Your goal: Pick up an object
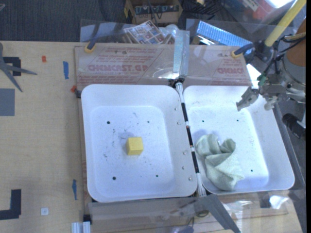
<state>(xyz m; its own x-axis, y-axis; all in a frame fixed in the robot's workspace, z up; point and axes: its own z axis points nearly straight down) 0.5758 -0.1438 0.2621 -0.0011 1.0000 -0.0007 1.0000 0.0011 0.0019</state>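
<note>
Fingers of the gripper (257, 100) stood spread apart with nothing between them, over the far right part of the right bin (272, 130). 1 pale green cloth (219, 160) lay crumpled at that bin's near left, perhaps touching its wall. 1 yellow block (135, 146) sat mid-floor in the left bin (97, 106), well apart from both.

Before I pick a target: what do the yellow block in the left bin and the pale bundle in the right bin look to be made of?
Yellow block: looks like matte foam or painted wood; flat faces, crisp edges, no glare. The view cannot settle which.
Pale bundle: soft cloth, likely a rag or small towel; crumpled folds, limp outline, dull greenish-white surface.
</note>
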